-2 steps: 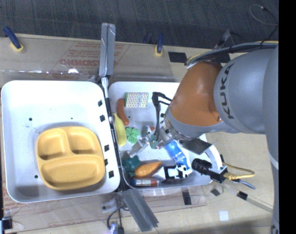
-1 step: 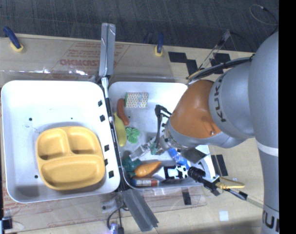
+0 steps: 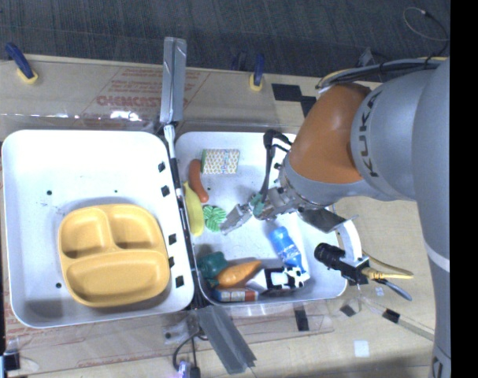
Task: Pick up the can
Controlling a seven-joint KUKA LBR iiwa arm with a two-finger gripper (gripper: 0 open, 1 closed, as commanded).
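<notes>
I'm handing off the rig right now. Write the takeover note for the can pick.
Gripper: low over the right bin, next to the green toy; nothing seen held.
Can: probably the small red cylinder lying at that bin's near wall, below the orange toy, apart from the gripper.
Done: nothing yet.
Left: move to the can, grasp, lift.

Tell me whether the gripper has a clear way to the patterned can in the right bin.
Probably yes. The can lies alone by the right bin's far wall with nothing on it, and the gripper hangs close by over the same bin. The red-orange toy beside it lies apart.
</notes>
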